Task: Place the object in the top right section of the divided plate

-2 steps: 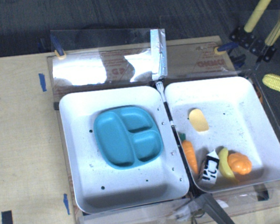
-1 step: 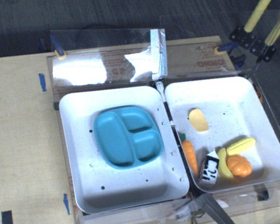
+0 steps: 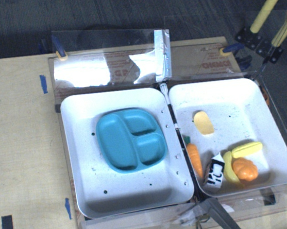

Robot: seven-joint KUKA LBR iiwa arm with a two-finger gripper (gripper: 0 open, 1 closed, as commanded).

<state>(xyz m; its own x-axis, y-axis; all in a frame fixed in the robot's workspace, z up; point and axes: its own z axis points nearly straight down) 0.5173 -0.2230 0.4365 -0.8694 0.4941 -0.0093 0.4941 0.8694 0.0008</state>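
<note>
Toy foods crowd the near corner of the right bin point(image 3: 244, 88): an orange round fruit point(image 3: 245, 169) rests against a yellow piece point(image 3: 247, 149), with a small black-and-white box point(image 3: 215, 173) touching them on the left. An orange carrot point(image 3: 194, 160) lies lengthwise along the wall between the bins. Farther back, a pale yellow oval slice point(image 3: 203, 122) sits alone. All of them lie apart from the divided plate point(image 3: 117, 143) — glossy turquoise, rounded, three-sectioned — which rests in the middle of the left bin point(image 3: 78, 114). The gripper's state cannot be told.
</note>
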